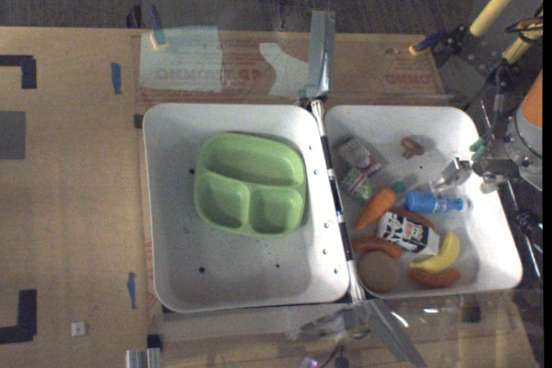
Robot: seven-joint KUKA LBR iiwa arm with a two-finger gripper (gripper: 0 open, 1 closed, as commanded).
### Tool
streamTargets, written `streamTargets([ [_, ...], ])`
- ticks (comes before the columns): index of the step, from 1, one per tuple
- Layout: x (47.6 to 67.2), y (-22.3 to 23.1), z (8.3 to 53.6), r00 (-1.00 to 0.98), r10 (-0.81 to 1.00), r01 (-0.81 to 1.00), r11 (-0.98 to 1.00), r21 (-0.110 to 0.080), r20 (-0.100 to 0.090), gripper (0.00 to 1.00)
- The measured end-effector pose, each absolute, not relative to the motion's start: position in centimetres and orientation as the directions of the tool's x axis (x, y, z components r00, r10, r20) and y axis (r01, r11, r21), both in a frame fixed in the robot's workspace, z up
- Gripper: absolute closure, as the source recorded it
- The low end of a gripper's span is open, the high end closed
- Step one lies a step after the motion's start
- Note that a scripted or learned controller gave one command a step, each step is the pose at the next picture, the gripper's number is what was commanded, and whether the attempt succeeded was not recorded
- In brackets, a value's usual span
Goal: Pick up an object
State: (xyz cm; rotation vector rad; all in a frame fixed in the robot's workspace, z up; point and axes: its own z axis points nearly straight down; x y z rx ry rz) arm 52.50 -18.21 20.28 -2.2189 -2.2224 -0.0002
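Observation:
The right bin (483, 127) holds a pile of toy food. A blue bottle (435, 203) lies on its side near the middle, with an orange carrot (375, 208) to its left. A black-and-white carton (407, 233) sits below them, next to a yellow banana (442, 252), a red sausage (435, 277) and a brown round piece (379, 271). My gripper (466, 171) hangs at the bin's right side, just above and to the right of the blue bottle. Nothing is visibly held in it.
The left bin (172, 271) holds a green divided tray (251, 184). In the right bin's upper part lie a small brown piece (412, 146), a grey packet (357, 154) and a green can (355, 184). A metal divider (332, 202) separates the bins.

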Motion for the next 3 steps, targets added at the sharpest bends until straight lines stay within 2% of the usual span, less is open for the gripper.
streamTargets([
  [1,51.7,-22.0,23.3,0.243,0.970,0.970,-0.243,0.003,-0.002,0.00],
  [2,55.5,-19.0,10.1,0.204,0.979,0.979,-0.204,-0.001,0.000,0.00],
  [3,55.5,-19.1,11.1,0.207,0.978,0.978,-0.207,0.001,0.000,1.00],
])
